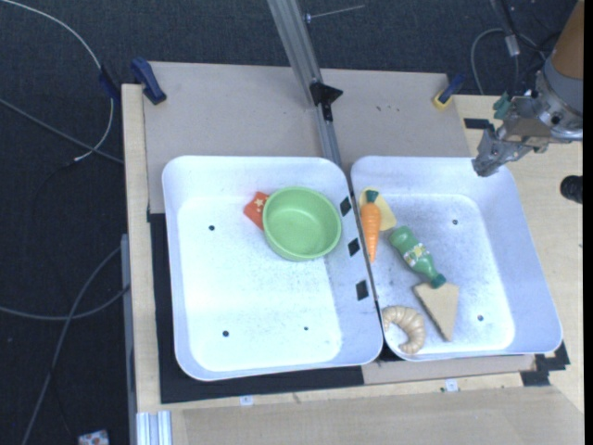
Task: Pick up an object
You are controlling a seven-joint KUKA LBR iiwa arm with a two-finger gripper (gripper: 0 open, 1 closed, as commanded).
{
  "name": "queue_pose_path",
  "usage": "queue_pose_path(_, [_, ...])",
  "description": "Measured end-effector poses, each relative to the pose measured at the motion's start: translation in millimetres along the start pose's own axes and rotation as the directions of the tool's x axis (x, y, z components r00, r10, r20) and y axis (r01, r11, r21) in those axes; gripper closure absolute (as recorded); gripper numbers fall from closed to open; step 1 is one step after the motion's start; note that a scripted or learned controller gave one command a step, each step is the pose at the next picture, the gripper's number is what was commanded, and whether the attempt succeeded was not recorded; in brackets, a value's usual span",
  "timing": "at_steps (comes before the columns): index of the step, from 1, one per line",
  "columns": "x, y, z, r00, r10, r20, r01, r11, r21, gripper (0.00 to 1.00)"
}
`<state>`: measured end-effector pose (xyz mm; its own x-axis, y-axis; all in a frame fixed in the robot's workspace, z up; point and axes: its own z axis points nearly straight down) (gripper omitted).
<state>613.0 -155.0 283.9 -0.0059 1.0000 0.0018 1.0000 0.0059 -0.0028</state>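
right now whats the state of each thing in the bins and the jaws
green bowl: upright, left bin, partly over a red piece
carrot: lying along right bin's left wall
green bottle: lying on its side
croissant: resting, near corner
gripper: above right bin's far rim, holding nothing

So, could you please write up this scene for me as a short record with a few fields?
left bin: green bowl near the back, a red piece at its left edge
right bin: carrot, green bottle, croissant, tan wedge
divider: carrot lies along the inner wall
gripper: over the right bin's far right corner, holding nothing visible
fingers: cannot tell
task status: no object picked up yet
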Motion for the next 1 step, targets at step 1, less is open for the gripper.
queue_pose_path(1, [56.3,-6.5,17.5,1.000,-0.001,-0.001,0.001,1.000,0.002,1.00])
